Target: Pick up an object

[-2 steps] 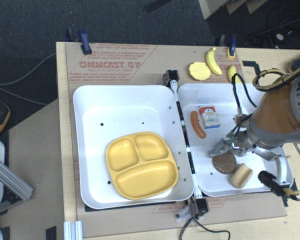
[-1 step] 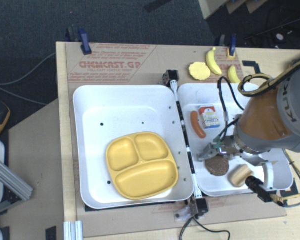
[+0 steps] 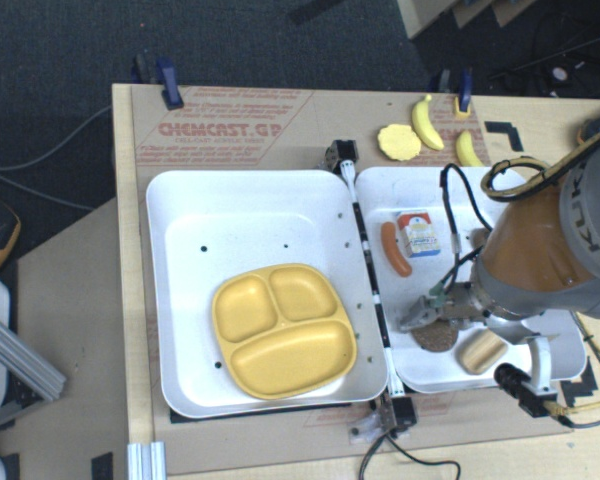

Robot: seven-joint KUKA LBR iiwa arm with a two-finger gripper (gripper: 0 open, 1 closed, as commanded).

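The arm reaches into the right bin (image 3: 380, 193) from the right. My gripper (image 3: 427, 311) hangs low over a brown round cookie-like piece (image 3: 437, 336) near the bin's front. A tan bread-like piece (image 3: 479, 351) lies just right of the cookie. Farther back in the same bin lie a red sausage (image 3: 396, 249) and a small white and red carton (image 3: 418, 236). The arm's body hides much of the bin's right side. Whether anything sits between the fingers cannot be made out.
The left bin (image 3: 180, 218) holds a yellow divided plate (image 3: 282, 329). On the bench behind the right bin lie a yellow banana (image 3: 428, 123), a yellow round piece (image 3: 400, 142) and another banana (image 3: 468, 148). Black cables loop over the arm.
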